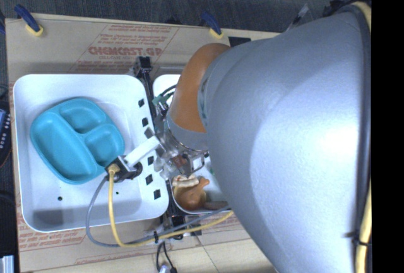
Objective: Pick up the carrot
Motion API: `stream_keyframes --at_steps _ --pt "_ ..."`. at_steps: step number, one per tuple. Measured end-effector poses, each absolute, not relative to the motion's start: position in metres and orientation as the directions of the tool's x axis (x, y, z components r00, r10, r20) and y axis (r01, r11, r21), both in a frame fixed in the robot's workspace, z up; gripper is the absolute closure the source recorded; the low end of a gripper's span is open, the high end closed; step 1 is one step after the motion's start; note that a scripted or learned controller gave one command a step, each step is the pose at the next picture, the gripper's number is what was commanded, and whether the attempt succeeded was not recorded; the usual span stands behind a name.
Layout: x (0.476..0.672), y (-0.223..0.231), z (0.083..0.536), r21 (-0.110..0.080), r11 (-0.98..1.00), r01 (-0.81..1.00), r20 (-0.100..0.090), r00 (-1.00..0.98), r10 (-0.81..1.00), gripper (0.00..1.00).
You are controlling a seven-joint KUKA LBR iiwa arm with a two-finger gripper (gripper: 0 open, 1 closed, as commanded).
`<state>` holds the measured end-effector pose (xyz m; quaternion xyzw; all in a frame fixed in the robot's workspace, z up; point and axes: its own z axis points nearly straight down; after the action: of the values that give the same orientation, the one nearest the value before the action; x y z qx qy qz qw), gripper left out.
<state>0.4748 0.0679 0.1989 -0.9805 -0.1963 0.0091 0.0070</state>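
Grey and very large, the arm (pixel 297 139) lies nearest the camera and covers most of the right bin (pixel 165 85), with its orange band (pixel 189 98) just above the wrist. Below the band the gripper (pixel 173 161) hangs over the near part of the right bin, close to the wall that divides the two bins. Whether the jaws are wide or narrow I cannot tell, because the wrist and the cables hide them from this angle. Just under the gripper there is an orange-brown object (pixel 189 196) with a paler patch on its top; I judge that this is the carrot, although its shape is partly covered and looks more rounded than long (it could also be another piece of toy food). It lies in the right bin near the front edge, and nothing shows that it is lifted or gripped. The left bin (pixel 38 202) holds a blue divided tray (pixel 76 139), which is not part of the task. For doing this step well, I think the jaws should come straight down with the carrot between them, across its narrow side, and close only when they are low enough; the bin wall is very near, so a small error to the left may hit it.
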Motion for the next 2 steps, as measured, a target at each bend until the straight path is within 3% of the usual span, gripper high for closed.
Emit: stream_keyframes --at_steps 1,2 --pt "0.475 0.0487 0.1902 -0.011 -0.775 0.632 -0.009 0.775 0.632 1.0" --pt "0.4751 0.0502 0.1992 -0.019 -0.768 0.64 -0.013 0.768 0.64 1.0"
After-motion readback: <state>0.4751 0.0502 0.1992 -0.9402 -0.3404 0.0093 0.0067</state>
